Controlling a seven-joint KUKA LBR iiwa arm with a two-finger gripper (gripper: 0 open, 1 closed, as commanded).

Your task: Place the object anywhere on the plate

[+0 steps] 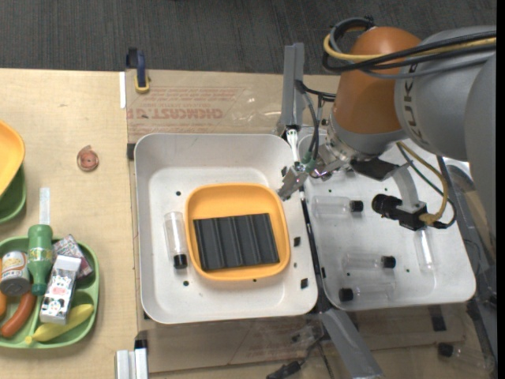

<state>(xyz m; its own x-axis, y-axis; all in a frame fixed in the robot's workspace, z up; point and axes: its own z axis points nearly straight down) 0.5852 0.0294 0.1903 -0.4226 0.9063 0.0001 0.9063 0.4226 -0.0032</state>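
Robot lab: bench (71, 109), white bins (158, 290)

A strip of red printed lettering (183, 114) runs along the brown cardboard sheet (205, 105) just behind the left white bin (150, 212). It appears upside down and mirrored, roughly "CHEMCUT", too blurred to read with certainty.

Gripper (293, 181) fingers too small to read; yellow bowl (9, 158) cut by left edge; arm (442, 77) hides right bin's (442, 290) far rim.
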